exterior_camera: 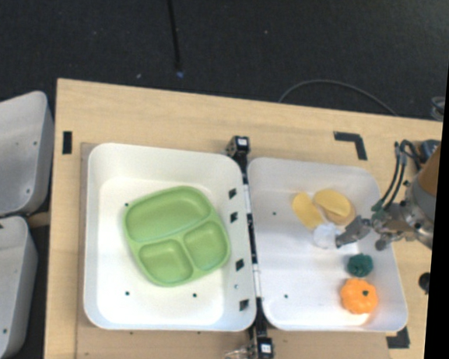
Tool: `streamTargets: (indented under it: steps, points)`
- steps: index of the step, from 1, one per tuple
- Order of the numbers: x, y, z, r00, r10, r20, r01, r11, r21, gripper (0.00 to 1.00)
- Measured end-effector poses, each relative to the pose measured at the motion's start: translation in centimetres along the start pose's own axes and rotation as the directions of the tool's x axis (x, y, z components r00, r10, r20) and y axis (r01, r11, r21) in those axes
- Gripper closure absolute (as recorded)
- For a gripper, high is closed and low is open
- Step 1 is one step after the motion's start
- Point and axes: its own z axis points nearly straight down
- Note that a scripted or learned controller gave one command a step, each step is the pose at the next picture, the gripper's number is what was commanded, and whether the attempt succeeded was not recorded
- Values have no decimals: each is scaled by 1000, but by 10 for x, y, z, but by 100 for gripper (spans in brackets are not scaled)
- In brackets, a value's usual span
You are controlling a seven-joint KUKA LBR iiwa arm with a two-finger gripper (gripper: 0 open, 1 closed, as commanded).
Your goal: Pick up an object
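Camera view: the gripper (354,231) is hanging low in the right bin (277,297), just beside a small white object (325,237) and the yellow pieces (324,205). Whether its fingers are open or closed I cannot tell. A teal object (359,265) and an orange pumpkin (358,296) are lying near. Risk: the crowding is inviting a glancing, failed grasp. No legible writing is showing.

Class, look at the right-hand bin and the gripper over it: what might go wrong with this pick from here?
1. The gripper hovers by a small white object touching the yellow pieces; it may grab or push both.
2. The dark green object and orange pumpkin-shaped toy lie close by and may get knocked.
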Motion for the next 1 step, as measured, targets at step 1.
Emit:
streamTargets:
  steps: [1]
  points:
    - [0,3,-6,1000,-3,3,3,1000,-11,0]
